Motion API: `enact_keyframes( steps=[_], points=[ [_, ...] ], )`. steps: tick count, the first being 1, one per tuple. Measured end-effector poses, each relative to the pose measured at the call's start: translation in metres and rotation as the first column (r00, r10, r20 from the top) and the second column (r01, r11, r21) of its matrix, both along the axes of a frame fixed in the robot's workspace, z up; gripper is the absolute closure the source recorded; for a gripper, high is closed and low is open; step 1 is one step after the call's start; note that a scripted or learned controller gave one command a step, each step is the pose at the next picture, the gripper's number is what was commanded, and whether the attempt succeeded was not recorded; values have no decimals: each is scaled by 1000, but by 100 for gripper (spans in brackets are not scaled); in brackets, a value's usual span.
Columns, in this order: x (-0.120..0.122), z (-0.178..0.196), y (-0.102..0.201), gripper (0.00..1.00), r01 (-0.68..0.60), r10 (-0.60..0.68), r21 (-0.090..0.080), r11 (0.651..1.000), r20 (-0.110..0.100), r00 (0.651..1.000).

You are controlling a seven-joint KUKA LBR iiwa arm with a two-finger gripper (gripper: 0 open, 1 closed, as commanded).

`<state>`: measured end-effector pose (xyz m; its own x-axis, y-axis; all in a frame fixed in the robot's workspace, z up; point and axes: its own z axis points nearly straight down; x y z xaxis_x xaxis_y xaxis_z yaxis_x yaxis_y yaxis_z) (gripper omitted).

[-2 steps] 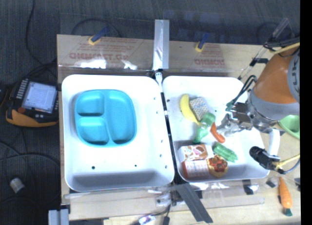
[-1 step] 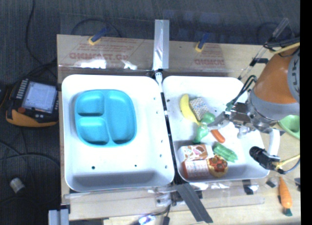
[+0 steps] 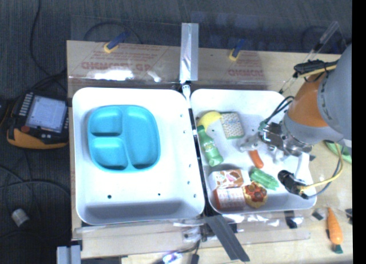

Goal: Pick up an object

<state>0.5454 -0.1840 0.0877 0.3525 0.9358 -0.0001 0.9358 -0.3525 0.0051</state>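
Over the right bin [image 3: 197, 143], the gripper [image 3: 258, 144] hovers near a small orange carrot [image 3: 257, 158]; whether its fingers are open, I cannot tell. Centre squarely over the carrot before descending.

A handheld device with a screen [image 3: 39, 119] is seen on the dark carpet, left of the bench. An orange carrot [image 3: 334, 230] is laid on the bench at lower right.
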Motion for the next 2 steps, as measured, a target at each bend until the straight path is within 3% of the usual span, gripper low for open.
enact_keyframes(
  steps=[1,2],
  points=[
    [1,8,0,100,-3,3,-1,1000,0,1000],
    [11,111,43,100,49,-49,-1,999,-12,999]
  ],
)
